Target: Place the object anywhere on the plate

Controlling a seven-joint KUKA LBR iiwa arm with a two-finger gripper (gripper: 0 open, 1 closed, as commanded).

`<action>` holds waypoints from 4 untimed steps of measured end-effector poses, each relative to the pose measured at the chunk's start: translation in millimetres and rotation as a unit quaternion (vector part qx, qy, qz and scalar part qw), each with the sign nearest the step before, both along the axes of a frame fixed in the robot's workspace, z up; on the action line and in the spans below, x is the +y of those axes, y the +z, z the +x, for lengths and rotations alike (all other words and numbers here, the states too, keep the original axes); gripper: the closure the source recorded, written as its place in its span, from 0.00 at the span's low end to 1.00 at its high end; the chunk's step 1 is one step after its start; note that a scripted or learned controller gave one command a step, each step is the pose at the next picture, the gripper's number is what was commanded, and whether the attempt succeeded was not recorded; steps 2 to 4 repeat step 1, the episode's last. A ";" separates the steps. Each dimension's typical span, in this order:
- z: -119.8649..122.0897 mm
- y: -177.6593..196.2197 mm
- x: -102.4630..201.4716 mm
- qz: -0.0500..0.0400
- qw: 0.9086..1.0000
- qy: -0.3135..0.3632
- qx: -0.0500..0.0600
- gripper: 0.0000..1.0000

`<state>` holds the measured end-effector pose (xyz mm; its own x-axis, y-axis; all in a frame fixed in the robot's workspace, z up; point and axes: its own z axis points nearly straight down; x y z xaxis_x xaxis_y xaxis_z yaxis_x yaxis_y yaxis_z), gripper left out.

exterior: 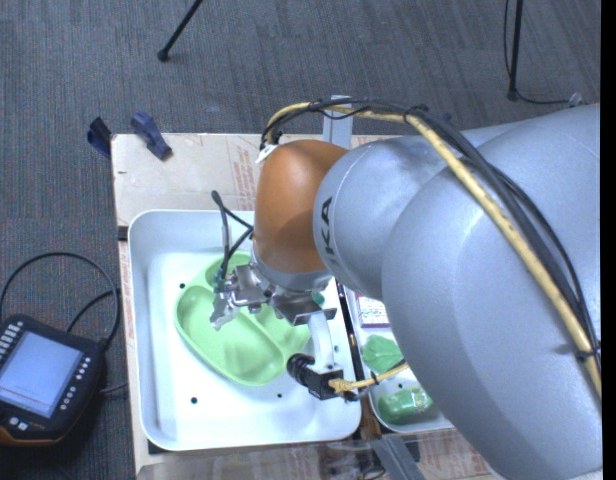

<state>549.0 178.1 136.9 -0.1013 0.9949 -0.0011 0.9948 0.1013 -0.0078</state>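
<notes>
1. I see the gripper point(228, 303) hanging low over the green plate point(243, 353) in the left bin point(153, 368).
2. I cannot tell if the pincer is spread or pressed together. The arm point(468, 298) and its orange band point(288, 213) hide too much, and I see nothing pinched in it.
3. The plate is long and bean-shaped. It runs from near the bin's far left side down toward its near right corner.
4. The gripper is above the far left part of the plate, so the plate lies right under it and stretches away toward the near right.
5. I see green things point(393, 378) in the right bin point(383, 423), near its near edge. One of these may be the object to move, but I cannot be sure.
6. If so, it is well apart from the gripper, across the wall between the bins.
7. There is open white floor along the left bin's near and left edges. The big arm crowds the right side.
</notes>
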 end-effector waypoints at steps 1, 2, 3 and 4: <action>-43.2 48.8 -74.7 0.000 0.999 -0.050 -0.001 0.00; -43.2 48.8 -74.7 0.000 0.999 -0.050 -0.001 0.00; -43.2 48.8 -74.7 0.000 0.999 -0.050 -0.001 0.00; -43.2 48.8 -74.7 0.000 0.999 -0.050 -0.001 0.00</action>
